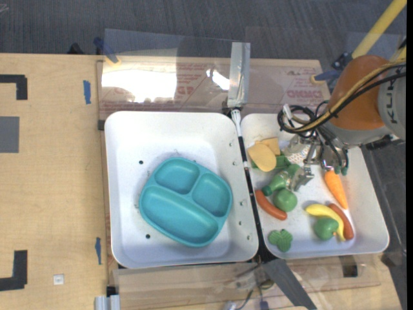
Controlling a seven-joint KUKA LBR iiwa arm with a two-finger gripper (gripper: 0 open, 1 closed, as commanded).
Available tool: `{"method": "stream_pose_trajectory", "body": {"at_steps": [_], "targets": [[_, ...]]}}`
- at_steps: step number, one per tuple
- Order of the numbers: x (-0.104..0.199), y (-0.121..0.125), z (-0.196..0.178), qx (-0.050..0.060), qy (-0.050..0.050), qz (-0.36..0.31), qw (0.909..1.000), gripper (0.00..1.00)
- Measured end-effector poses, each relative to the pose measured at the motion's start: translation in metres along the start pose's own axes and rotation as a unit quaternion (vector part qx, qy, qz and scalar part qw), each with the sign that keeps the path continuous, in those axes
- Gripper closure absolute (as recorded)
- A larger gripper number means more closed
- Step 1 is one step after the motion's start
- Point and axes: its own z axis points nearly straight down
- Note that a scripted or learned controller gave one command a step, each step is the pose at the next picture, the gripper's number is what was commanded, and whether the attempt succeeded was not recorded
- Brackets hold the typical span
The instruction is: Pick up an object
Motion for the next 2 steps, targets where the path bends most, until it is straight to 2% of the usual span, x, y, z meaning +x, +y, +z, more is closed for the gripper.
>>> {"method": "stream_pose_trajectory", "body": {"at_steps": [1, 2], "targets": [[0.031, -0.061, -0.001, 0.000, -0.002, -0.053, 0.9986, 0.00], [0.046, -0.096, -0.001, 0.000, -0.002, -0.077, 0.9970, 0.00]]}}
